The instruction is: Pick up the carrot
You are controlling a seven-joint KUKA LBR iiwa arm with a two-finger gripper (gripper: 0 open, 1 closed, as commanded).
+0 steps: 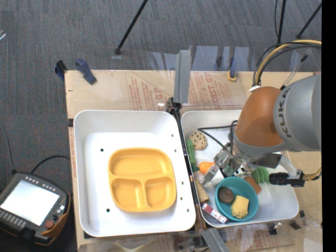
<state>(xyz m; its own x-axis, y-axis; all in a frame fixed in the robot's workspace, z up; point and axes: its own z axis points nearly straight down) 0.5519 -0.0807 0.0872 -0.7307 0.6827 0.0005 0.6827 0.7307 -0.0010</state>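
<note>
The carrot [206,167] is a small orange piece lying near the left wall of the right bin [286,206], with a green top end beside it. My gripper [216,168] hangs low over the bin just right of the carrot, close to it or touching it. The grey wrist and orange band above hide part of the bin's middle. I cannot see the carrot lifted off the floor.
A teal bowl [237,198] holding a brown piece and yellow corn sits just below the gripper. A speckled cookie [198,139], a green item [190,150], a red-and-white packet [214,212] and an orange-red item [253,184] lie around. The left bin [89,140] holds a yellow divided tray [142,179].
</note>
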